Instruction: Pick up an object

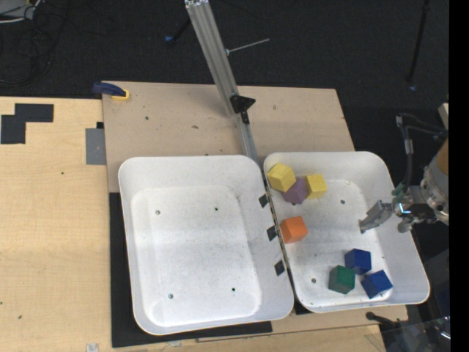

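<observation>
The right bin (381, 169) holds several small blocks. A yellow block (281, 176), a purple one (297, 191) and a smaller yellow one (316, 185) cluster at its far left. An orange block (294, 229) lies by the divider. Two blue blocks (358, 259) (377, 283) and a green block (341, 279) sit near the front. My gripper (387, 220) hangs over the right side of this bin, above and beyond the blue blocks. It is open, with nothing between its fingers (371, 217).
The left bin (139, 178) stands beside the right one. A slanted aluminium rail (216, 53) rises behind the bins. Black clips (271, 232) line the edge where the bins meet. A blue and yellow tool (111, 90) lies at the board's far left corner.
</observation>
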Robot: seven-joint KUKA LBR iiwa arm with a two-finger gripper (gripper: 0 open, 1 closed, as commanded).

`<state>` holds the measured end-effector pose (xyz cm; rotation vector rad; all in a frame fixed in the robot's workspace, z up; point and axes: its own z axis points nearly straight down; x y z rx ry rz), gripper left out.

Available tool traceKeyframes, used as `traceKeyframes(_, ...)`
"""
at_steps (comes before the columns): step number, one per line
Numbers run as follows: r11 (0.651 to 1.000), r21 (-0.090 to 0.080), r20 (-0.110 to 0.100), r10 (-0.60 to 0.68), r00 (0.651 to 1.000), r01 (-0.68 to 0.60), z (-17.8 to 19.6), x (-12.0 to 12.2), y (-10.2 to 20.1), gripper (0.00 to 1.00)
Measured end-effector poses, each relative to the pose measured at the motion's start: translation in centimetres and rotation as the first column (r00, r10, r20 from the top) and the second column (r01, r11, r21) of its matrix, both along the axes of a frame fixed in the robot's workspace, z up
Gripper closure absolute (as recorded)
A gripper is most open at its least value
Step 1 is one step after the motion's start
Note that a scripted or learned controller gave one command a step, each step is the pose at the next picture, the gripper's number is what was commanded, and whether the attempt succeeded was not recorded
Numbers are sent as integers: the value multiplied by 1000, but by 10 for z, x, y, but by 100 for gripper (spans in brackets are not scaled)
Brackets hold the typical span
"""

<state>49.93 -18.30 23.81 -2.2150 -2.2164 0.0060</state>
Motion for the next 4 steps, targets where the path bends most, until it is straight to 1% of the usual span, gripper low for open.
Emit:
traceKeyframes(1, 1000, -2, 6, -3, 1000, 3, 2, 1, -1, 0)
traceKeyframes(2, 1000, 0, 0, -2, 1000, 2, -53, 9, -5, 0)
traceKeyframes(3, 1000, 0, 1, -3, 1000, 3, -98, 12, -1, 0)
traceKeyframes(4, 1000, -2, 8, -4, 1000, 4, -147, 13, -1, 0)
